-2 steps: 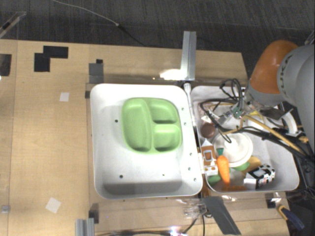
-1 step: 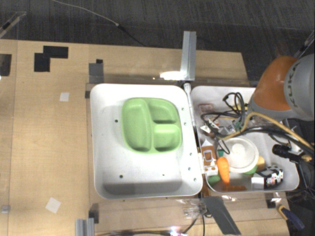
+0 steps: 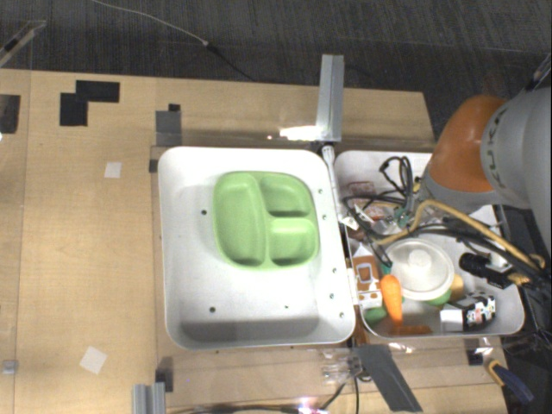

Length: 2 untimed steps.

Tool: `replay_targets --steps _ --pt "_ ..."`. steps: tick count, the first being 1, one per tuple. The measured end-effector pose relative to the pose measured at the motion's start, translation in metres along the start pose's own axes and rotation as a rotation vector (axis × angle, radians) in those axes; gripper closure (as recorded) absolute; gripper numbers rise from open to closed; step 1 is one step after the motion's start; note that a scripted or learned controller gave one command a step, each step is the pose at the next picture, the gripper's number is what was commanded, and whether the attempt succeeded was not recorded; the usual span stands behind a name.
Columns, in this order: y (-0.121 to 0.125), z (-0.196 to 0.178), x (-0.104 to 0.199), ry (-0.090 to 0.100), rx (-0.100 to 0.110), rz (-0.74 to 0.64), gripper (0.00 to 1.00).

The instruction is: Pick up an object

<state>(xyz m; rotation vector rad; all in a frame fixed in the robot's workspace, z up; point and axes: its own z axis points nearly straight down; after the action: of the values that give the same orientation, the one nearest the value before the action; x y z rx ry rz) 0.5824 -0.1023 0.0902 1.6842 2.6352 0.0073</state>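
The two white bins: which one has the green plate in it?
The left bin. A green divided plate lies in it, while the right bin holds the arm's wrist and small things such as an orange carrot.

Pale wooden surface point(image 3: 78, 257) against dark carpet.
From my feed I see dark grey carpeted floor point(image 3: 259, 15) along the top with a thin cable point(image 3: 129, 11) trailing across it, and black cut-out marks point(image 3: 86, 100) on the wood at left.

Orange carrot point(image 3: 392, 297), tilted, right bin's point(image 3: 509, 322) near-left corner
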Motion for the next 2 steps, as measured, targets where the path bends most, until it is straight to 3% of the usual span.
replay_targets --steps 1,2 --pt "-0.045 -0.002 0.028 -0.004 -0.005 0.095 0.00" --pt "0.035 0.001 -0.004 0.002 0.000 0.154 0.00"
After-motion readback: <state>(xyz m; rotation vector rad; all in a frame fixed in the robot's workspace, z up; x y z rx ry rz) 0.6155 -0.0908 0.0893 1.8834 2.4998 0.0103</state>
